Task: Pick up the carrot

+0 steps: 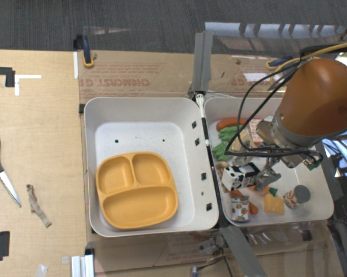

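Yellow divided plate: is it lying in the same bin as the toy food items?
No. The yellow divided plate lies alone in the left bin, while the toy food is piled in the right bin under the arm.

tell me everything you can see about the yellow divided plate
The yellow divided plate is a rounded-square tray, plastic by its look, with three compartments: two small ones at the far side and one wide one nearer the camera. It lies flat, slightly rotated, on the floor of the left bin, toward its near left corner. Nothing rests in it.
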